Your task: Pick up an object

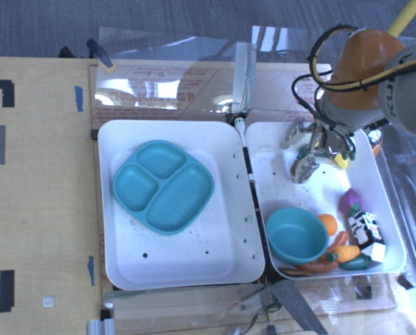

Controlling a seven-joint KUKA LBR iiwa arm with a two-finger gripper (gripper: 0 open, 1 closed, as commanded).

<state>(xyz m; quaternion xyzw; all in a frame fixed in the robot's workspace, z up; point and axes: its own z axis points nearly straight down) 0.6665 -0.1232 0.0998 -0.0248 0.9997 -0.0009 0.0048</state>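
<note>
My gripper (298,153) hangs over the upper part of the right bin (271,152), fingers spread open with nothing between them. Just right of it a small yellow object (343,161) lies partly hidden under the wrist. Lower in the same bin sit a teal bowl (296,234), an orange ball (327,223), a purple toy (350,201), a black-and-white toy (366,230) and an orange carrot-like piece (318,264) beside a green piece (358,262). All of these lie below and apart from the gripper.
The left bin (215,257) holds a teal divided plate (163,185). A metal divider (248,180) runs between the two bins. Clear plastic sheeting (166,82) stands behind them. The arm's orange band (361,61) and cables hang over the right bin's top right corner.
</note>
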